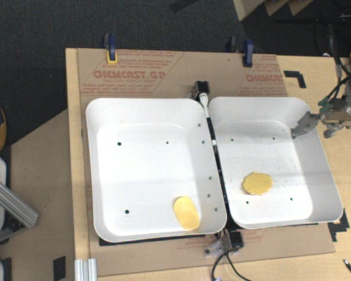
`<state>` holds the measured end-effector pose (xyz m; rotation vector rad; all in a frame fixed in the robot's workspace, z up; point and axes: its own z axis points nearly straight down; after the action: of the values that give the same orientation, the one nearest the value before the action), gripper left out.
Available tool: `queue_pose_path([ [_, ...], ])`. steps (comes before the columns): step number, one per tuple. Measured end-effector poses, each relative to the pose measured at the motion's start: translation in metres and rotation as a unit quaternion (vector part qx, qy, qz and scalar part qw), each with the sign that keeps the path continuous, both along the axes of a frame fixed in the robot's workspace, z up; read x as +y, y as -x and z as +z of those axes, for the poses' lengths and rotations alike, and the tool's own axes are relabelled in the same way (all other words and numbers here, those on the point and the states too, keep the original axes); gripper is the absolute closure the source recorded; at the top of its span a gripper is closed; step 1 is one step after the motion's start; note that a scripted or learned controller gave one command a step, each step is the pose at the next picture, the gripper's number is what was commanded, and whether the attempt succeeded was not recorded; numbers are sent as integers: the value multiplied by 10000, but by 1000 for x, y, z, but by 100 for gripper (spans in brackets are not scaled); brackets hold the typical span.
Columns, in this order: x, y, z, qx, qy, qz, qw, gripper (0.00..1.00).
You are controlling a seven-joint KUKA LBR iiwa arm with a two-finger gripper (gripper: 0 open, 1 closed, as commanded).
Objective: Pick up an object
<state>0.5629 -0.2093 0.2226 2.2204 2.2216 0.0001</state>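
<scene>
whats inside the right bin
One round yellow object lies on the right bin floor, toward its near side. The gripper sits over its far right rim.

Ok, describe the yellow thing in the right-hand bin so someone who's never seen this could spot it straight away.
Find the two white bins side by side on the bench and take the right bin, the one nearer the arm. Low in its middle lies a flat, roundish yellow piece. The other yellow piece is longer, more oval, and lies in the left bin.

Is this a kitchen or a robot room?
Probably a robot lab. Two white bins sit on a clamped board, each holding a yellow object, with a robot gripper at the right.
</scene>
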Motion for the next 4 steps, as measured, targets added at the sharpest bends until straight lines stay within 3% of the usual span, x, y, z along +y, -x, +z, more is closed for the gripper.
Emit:
queue_pose_path([
  [1,0,-1,11,-17,7,5,10000,100],
  [2,99,-15,39,-29,-11,53,10000,100],
  [3,219,-64,-42,10,-18,55,10000,100],
  [4,273,-107,73,-82,-13,35,10000,100],
])
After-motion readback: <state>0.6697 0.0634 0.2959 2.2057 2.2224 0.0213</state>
